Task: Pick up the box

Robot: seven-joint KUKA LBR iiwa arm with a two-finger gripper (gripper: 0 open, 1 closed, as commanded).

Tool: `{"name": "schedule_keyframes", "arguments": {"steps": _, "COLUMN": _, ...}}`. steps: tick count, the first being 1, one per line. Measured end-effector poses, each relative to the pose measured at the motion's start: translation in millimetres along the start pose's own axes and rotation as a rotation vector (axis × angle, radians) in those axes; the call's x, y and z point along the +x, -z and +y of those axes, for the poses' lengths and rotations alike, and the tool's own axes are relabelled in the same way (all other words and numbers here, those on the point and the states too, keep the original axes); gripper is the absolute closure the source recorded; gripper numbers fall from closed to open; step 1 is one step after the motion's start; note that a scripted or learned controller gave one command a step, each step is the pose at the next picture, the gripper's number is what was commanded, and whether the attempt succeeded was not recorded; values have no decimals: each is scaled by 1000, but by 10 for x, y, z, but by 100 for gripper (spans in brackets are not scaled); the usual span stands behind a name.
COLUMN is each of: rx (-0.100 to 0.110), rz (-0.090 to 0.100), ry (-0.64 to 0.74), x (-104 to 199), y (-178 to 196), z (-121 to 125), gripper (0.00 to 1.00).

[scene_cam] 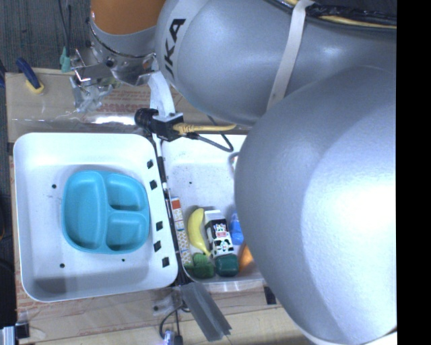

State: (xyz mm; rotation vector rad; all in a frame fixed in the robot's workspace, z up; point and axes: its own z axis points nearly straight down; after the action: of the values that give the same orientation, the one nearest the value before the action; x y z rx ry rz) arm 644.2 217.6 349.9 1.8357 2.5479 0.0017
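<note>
The box (219,236) is a small white carton with a black cow print, lying in the right bin (195,176) near its front edge. It rests between a yellow banana (196,229) and a blue item (236,229). My gripper (87,91) hangs beyond the far edge of the left bin (40,155), over the bench at the top left, far from the box. Below the orange band (124,17), nothing shows in the gripper. The grey arm (303,168) covers most of the right bin.
A blue divided plate (106,210) lies in the left bin. Green items (214,265) and an orange item (246,256) crowd the box at the front. A narrow printed packet (176,214) lies along the divider. Cables (202,129) run across the far rim.
</note>
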Motion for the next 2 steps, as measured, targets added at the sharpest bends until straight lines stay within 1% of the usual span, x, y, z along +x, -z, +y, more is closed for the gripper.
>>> {"name": "schedule_keyframes", "arguments": {"steps": 1, "rx": 5, "rz": 1, "ry": 133, "x": -12, "y": -515, "z": -247, "gripper": 100}}
{"name": "schedule_keyframes", "arguments": {"steps": 2, "rx": 6, "rz": 1, "ry": 341, "x": -103, "y": -2191, "z": -220, "gripper": 100}}
